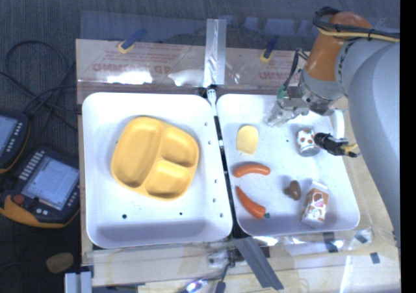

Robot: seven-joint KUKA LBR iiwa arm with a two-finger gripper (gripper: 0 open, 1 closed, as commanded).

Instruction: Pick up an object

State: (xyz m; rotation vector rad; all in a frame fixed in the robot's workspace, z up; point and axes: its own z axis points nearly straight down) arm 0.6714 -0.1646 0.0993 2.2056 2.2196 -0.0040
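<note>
My gripper (281, 115) hangs over the far part of the right bin (344, 220), up and right of a pale yellow cheese-like piece (247, 139). Nothing lies between its fingers. Below that piece lies an orange sausage (251, 170), and nearer the front a carrot (251, 203). A small can (306, 141) stands right of the gripper. A brown lump (293, 189) and a small carton (315, 204) sit toward the front right.
The left bin (97, 220) holds a yellow divided plate (156, 156). A metal divider (215, 51) rises behind the seam between the bins. A handheld pendant (39, 184) lies left of the bench.
</note>
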